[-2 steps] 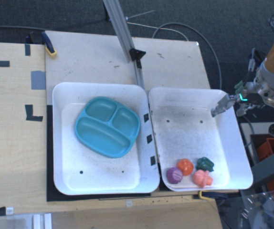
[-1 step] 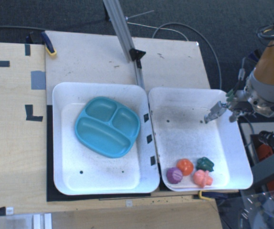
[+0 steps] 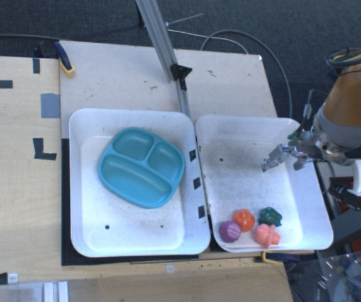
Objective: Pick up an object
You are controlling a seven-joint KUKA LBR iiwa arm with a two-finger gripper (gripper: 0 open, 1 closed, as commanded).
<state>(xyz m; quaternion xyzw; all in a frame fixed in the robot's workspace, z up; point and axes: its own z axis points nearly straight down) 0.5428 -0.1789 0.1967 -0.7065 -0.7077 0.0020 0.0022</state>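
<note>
Below end effector [image 3: 275,159], apart: 4 toys [image 3: 253,226], right bin's [image 3: 231,131] near edge.

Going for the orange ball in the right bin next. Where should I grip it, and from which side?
Take the orange ball across its middle, coming straight down. It looks round, so any axis would do, but the purple piece and pink piece crowd its lower sides. Its upper-left side looks freest, so set the jaws upper-left to lower-right, though the gap toward the pink piece looks tight.
</note>
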